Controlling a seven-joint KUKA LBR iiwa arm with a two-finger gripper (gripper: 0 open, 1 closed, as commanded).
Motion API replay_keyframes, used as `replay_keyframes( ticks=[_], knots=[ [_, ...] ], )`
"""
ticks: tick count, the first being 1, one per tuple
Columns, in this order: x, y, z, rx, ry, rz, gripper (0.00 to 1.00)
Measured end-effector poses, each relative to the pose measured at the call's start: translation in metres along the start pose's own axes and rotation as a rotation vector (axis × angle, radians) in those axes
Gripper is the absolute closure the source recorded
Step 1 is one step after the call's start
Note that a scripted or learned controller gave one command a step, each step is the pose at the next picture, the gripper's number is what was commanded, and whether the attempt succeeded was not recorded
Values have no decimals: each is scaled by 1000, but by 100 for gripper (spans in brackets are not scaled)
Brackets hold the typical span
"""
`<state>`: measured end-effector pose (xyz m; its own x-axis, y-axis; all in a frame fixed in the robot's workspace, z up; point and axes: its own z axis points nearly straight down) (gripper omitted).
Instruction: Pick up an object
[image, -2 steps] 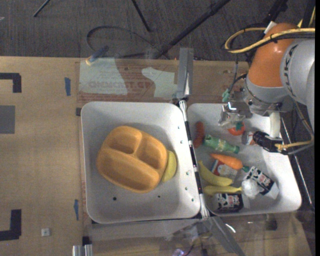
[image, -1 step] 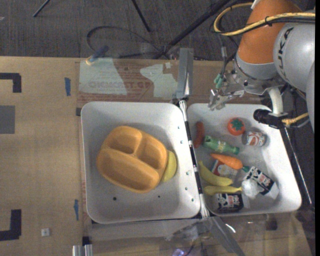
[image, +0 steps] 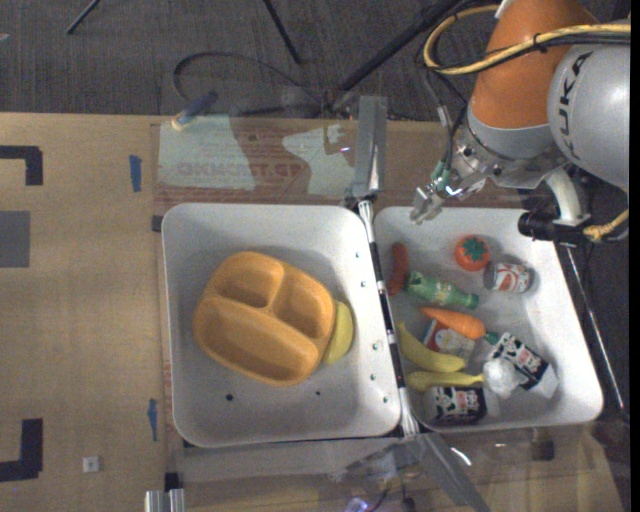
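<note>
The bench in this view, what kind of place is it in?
Probably a robotics lab. A robot arm reaches over two white bins on a wooden bench; toy food such as a carrot fills one, and loose cables lie behind.

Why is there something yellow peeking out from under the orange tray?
That does look odd. In the left bin, a yellow piece sticks out from beneath the right edge of the orange tray, so the tray seems to rest on it. What it is cannot be told.
</note>
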<state>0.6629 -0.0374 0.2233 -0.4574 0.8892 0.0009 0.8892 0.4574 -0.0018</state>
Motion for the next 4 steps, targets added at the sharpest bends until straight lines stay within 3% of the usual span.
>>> replay_keyframes(
  ticks=[1, 2, 3, 4],
  knots=[
    [12, -56, 2, 0, 1, -278, 100],
    [5, -7, -109, -4, -4, -406, 100],
    [13, -8, -39, 1, 1, -272, 100],
    [-27, -19, 11, -1, 1, -553, 100]
  ],
)
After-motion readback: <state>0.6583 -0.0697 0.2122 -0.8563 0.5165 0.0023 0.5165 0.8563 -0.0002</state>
